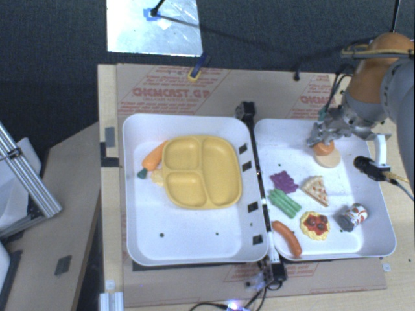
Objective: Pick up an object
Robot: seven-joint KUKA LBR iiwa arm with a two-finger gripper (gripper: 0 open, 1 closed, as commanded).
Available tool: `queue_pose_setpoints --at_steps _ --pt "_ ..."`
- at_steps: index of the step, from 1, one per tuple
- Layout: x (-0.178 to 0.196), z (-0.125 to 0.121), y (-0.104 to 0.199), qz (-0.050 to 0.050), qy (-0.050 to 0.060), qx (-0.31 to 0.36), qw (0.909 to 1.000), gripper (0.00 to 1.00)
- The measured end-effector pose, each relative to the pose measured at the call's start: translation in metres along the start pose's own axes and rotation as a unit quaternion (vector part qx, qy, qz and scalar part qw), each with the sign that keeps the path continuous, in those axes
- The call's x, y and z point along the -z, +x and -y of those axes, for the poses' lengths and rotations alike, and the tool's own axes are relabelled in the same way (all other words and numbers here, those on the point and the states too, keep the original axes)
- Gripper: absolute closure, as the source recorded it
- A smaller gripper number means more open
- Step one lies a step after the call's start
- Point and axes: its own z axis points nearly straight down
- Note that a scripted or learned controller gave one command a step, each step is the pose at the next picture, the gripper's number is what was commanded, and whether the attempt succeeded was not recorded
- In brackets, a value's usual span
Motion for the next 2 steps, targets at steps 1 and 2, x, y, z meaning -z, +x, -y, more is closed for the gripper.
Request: queue_pose_setpoints --at_steps 1,2 --pt "0.051 -0.004 0.009 -0.004 -0.003 0.001 1.0000 1.00" --pt "0.106 -0.006 0.008 -0.004 -0.003 0.001 1.0000 1.00"
